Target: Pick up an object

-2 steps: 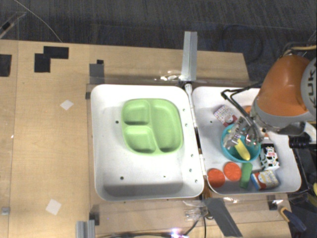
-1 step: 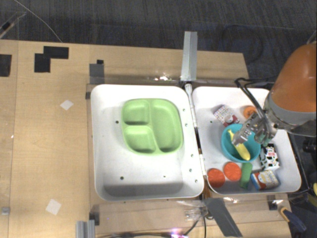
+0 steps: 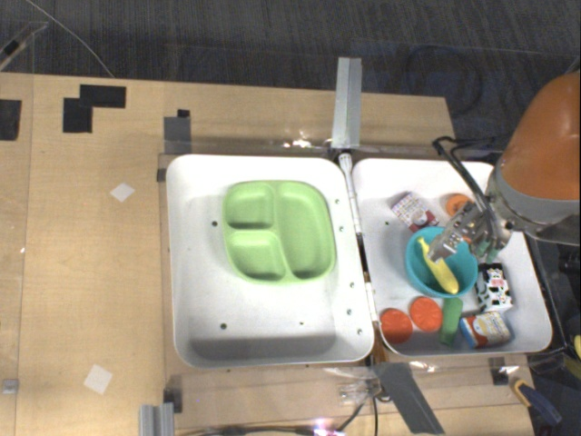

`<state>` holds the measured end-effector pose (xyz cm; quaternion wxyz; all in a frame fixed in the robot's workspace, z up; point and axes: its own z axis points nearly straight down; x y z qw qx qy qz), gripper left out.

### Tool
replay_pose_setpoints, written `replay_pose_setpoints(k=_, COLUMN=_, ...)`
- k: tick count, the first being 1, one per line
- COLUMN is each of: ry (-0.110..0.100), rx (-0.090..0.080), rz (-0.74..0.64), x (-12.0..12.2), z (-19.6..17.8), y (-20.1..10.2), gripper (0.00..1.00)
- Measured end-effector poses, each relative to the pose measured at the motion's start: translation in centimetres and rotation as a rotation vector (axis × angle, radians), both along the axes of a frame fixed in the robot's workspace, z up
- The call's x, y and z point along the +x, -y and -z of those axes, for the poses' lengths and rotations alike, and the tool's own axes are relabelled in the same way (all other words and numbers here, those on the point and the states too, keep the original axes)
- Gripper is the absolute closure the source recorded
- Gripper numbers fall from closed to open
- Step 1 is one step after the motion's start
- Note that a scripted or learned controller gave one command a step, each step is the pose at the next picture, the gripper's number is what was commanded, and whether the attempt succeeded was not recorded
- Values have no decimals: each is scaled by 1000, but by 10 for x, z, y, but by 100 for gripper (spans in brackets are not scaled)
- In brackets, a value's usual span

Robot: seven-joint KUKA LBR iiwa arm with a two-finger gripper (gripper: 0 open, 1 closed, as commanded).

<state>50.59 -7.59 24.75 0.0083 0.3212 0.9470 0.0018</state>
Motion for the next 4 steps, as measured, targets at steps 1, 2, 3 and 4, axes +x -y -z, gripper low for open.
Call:
replay_pose_setpoints(k=1, ry=7, rx=-1, rz=-7, x=2, z=-12, y=-1, gripper=100)
replay_pose_setpoints(k=2, ry=7, rx=-1, rz=-7, x=2, z=-11, y=-1, gripper=0)
replay_pose_setpoints(k=3, ry=-19, rx=3, rz=36, x=27, z=145, y=13, gripper=0)
replay_pose_setpoints(k=4, ry=0, rx=-2, rz=6, x=32, z=156, y=10, gripper=0)
